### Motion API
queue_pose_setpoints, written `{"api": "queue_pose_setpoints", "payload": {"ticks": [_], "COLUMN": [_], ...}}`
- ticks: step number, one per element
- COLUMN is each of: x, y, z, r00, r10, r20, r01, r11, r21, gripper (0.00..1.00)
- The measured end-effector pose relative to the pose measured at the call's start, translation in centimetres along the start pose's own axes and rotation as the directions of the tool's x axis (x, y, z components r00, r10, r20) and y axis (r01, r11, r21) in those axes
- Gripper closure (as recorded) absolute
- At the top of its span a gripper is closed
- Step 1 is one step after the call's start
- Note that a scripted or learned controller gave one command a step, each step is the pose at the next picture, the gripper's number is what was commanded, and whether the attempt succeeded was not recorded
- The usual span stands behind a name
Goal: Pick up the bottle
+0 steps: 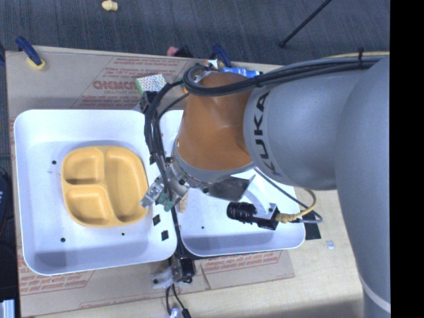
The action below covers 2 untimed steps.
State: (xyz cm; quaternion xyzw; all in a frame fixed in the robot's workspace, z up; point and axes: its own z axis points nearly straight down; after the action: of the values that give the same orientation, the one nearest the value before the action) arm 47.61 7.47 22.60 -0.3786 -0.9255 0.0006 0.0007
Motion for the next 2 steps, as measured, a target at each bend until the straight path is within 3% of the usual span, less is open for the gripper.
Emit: {"api": "queue_pose_setpoints", "payload": {"ticks": [1,2], "x": [1.7,5.0], "y": [1.7,5.1], "z": [-3.6,-0.4], "r00": [0.968,0.928], "r10": [-0.250,-0.372], "r20": [0.002,-0.001], "r01": [0.250,0.372], "r11": [0.968,0.928], "r21": [-0.001,0.001], "gripper": [1.00,1.00]}}
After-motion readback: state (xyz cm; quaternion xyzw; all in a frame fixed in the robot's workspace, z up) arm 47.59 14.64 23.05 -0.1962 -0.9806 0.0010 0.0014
